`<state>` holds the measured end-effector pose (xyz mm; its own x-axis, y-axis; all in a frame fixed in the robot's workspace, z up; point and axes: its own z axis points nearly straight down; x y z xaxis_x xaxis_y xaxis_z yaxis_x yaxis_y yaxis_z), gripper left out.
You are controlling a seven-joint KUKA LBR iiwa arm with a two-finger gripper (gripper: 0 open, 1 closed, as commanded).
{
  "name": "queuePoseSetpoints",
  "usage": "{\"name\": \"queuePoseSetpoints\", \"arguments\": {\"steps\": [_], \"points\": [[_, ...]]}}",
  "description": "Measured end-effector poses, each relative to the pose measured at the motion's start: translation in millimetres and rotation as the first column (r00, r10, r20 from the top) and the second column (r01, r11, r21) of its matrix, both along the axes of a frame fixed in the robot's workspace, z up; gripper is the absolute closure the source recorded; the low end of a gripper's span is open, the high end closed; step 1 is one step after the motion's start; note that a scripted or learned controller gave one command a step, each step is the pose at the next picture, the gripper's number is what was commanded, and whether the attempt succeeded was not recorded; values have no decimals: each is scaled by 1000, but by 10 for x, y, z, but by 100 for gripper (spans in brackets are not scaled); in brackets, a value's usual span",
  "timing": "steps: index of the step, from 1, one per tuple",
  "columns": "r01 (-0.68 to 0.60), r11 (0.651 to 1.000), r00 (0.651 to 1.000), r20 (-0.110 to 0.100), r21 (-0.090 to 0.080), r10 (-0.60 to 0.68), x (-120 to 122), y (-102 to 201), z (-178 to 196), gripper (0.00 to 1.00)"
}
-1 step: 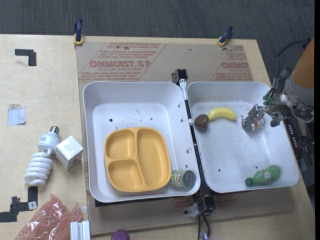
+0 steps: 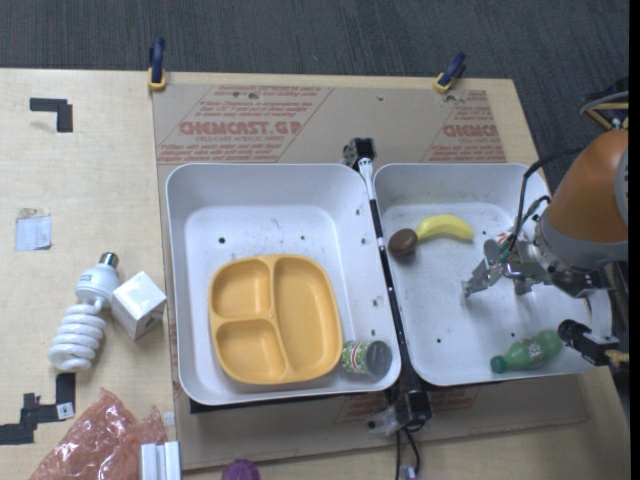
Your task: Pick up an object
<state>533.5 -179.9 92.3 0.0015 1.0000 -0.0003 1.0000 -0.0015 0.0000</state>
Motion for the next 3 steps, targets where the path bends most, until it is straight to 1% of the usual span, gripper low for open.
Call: {"name": "queuePoseSetpoints", "arguments": {"steps": [1, 2, 3], "points": [[-1, 1000, 1000, 1, 0, 1, 286, 388, 2, 0], [1, 1000, 1000, 3, -1, -1, 293, 381, 102, 100], [1, 1000, 1000, 2, -1, -1, 292, 381, 102, 0]]}}
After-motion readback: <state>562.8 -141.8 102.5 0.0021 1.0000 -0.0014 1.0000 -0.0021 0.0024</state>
